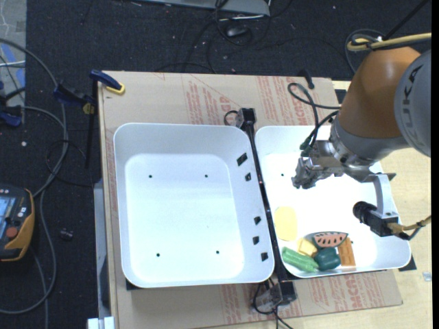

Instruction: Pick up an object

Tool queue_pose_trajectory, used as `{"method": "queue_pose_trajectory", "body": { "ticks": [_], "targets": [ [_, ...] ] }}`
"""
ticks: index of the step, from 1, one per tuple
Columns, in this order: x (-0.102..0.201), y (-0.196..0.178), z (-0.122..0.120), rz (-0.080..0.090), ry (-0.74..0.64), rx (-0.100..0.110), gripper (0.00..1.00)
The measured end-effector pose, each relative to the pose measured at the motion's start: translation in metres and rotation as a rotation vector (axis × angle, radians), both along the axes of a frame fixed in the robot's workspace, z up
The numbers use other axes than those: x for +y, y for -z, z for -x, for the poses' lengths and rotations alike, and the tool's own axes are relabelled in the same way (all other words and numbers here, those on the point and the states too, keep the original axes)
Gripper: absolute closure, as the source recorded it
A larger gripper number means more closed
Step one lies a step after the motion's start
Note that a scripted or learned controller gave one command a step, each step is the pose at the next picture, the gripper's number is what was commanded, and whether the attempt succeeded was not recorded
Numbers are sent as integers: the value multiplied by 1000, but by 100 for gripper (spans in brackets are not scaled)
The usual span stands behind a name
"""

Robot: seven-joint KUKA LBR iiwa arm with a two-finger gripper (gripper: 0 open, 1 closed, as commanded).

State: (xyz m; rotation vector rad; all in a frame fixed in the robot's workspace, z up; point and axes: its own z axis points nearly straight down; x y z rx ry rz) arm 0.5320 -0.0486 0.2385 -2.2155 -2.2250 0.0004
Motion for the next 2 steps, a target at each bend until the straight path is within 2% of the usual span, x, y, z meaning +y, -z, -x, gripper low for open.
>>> {"method": "queue_pose_trajectory", "body": {
  "ticks": [1, 2],
  "targets": [
    [61, 5, -8, 0, -1, 0, 100],
    [116, 8, -28, 0, 0, 0, 100]
  ]
}}
